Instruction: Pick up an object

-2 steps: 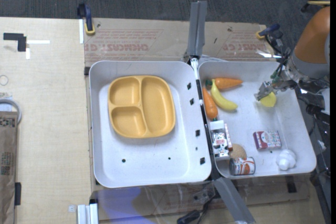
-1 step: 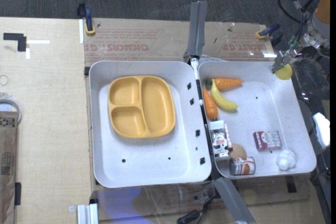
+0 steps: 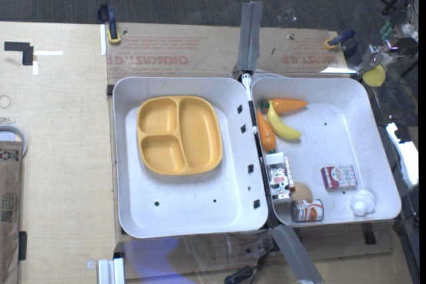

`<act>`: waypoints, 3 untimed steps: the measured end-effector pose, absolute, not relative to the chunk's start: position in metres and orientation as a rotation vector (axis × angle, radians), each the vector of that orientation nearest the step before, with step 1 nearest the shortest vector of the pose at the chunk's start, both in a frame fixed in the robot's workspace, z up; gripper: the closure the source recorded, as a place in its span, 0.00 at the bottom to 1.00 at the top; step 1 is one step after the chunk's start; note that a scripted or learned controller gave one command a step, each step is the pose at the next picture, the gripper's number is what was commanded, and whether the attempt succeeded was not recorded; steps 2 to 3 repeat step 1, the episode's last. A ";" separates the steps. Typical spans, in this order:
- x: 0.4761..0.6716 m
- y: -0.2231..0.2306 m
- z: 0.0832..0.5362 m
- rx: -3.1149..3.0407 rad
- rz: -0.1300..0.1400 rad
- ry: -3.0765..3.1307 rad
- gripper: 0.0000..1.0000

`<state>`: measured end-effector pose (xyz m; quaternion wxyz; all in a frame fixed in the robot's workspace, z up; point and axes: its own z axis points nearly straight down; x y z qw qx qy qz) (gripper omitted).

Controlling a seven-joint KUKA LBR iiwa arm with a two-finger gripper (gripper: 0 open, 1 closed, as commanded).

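Observation:
The right bin (image 3: 373,143) holds several small items. A carrot (image 3: 289,104) lies at its back left, with a second carrot (image 3: 266,131) and a banana (image 3: 283,124) beside it. Near the front are a small printed carton (image 3: 279,176), a brown ball (image 3: 303,193), a can (image 3: 307,211) on its side, a red and white box (image 3: 338,177) and a white ball (image 3: 363,203). My gripper (image 3: 385,53) hangs with its cables past the bin's back right corner, above the bench. A round yellow object (image 3: 374,75) sits right at its tip; whether it is gripped is unclear.
The left bin (image 3: 133,209) holds a yellow divided plate (image 3: 180,135). A grey divider post (image 3: 249,36) rises between the bins at the back. Yellow and blue clamps (image 3: 339,40) sit on the cardboard behind the bins. A wooden benchtop (image 3: 53,143) lies to the left.

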<state>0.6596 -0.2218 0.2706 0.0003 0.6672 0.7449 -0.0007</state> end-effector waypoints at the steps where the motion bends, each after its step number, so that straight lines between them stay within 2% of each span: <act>1: 0.659 -0.162 0.241 1.998 -0.004 2.427 1.00; 3: 0.659 -0.162 0.241 1.998 -0.004 2.427 1.00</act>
